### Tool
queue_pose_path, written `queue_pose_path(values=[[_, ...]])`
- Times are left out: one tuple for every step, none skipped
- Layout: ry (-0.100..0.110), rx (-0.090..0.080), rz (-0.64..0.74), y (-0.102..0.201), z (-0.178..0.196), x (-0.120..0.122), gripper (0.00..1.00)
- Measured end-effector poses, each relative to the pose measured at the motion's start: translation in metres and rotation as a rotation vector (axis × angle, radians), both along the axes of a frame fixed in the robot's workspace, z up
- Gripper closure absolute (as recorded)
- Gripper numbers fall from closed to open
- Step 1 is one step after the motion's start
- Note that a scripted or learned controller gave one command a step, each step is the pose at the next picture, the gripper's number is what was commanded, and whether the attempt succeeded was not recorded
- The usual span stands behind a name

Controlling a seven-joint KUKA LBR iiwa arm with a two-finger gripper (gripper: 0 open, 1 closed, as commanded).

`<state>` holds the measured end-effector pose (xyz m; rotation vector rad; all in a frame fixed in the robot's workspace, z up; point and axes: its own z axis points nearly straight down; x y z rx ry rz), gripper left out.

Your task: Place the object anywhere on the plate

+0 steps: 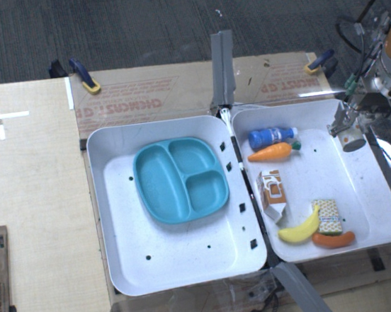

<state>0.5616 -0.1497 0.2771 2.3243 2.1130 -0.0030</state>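
While the plate (181, 180) lies bare in the left bin (111, 220), your candidates sit in the right bin (371, 186): carton (273, 195), banana (299, 230), carrot (271, 153), bottle (271, 137), sponge (328, 215), sausage (334, 240). Judge them light toys; the carrot looks stiff and smooth, so grip across its thick middle. Your gripper (351, 131) hovers at the bin's far right rim holding nothing visible; you cannot tell its fingers' spread.

Plate (181, 180) surface unobstructed from above, bare left bin (124, 261) floor around it. Right bin (371, 186) middle open; items crowded along divider (244, 181) and near edge.
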Motion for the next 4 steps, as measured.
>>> queue_pose_path(values=[[0.000, 0.000, 0.064, 0.092, -0.010, 0.028, 1.00], [0.000, 0.000, 0.208, 0.138, -0.055, 0.077, 1.00], [0.002, 0.001, 0.340, 0.220, -0.086, 0.080, 1.00], [0.001, 0.001, 0.339, 0.220, -0.086, 0.080, 0.00]])
